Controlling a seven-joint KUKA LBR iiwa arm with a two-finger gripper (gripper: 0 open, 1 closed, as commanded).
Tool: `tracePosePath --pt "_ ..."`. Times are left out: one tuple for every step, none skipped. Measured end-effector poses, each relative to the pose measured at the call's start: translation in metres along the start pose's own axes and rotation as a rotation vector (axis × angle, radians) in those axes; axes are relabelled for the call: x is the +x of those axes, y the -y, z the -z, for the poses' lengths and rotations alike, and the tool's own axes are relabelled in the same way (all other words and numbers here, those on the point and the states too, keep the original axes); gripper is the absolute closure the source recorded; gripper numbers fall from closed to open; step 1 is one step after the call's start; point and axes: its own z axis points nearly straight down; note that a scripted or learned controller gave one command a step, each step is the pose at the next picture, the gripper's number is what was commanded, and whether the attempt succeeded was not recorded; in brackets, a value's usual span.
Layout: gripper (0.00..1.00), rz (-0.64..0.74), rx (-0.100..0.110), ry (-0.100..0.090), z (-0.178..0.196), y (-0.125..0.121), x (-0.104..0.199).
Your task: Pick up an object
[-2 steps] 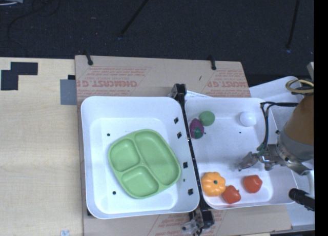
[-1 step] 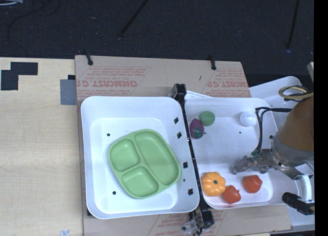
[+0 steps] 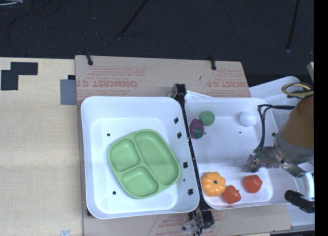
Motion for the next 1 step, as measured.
tracePosePath --pt "1.0 0.005 -0.002 0.002 0.0432 -0.0049 0.0018"
